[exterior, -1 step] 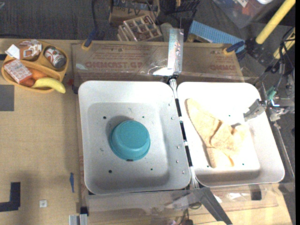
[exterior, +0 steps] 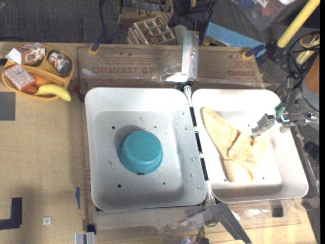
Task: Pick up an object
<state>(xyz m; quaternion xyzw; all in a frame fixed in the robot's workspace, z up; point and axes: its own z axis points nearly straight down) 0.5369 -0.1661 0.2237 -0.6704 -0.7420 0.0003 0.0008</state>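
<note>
"Down front sits the left bin (exterior: pixel 101 187) with a teal bowl (exterior: pixel 141 152) in it. What's in the right bin (exterior: pixel 289 187)?"

"One tan cloth (exterior: pixel 231 142), lying flat. The hand (exterior: pixel 259 126) is at its edge, but I cannot tell how it is set."

"How will it feel?"

"Soft, light and floppy, I think. Pinch a raised fold near the middle."

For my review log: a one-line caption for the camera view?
Hand over the tan cloth in the right bin; teal bowl in the left bin.
</note>
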